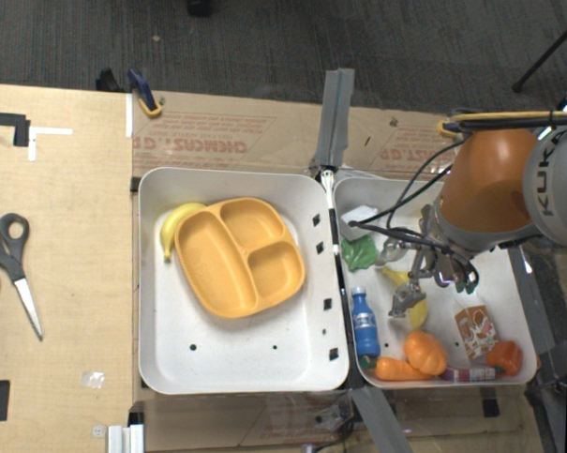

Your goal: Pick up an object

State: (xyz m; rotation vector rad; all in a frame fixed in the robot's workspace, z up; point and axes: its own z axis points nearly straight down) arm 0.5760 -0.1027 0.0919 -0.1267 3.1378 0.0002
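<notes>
From above, the gripper (410, 300) hung over the right bin (523, 278), its tip at a small yellow piece (417, 315) beside the orange lump (425, 352). Whether the jaws were open or closed could not be told.

A single fixed camera looks steeply down on the table (57, 258) from above, close enough that both white bins, the left bin (230, 369) and the right bin (524, 306), span the frame's middle. The arm (492, 183) enters from the right; dark floor (273, 33) runs along the top.
</notes>
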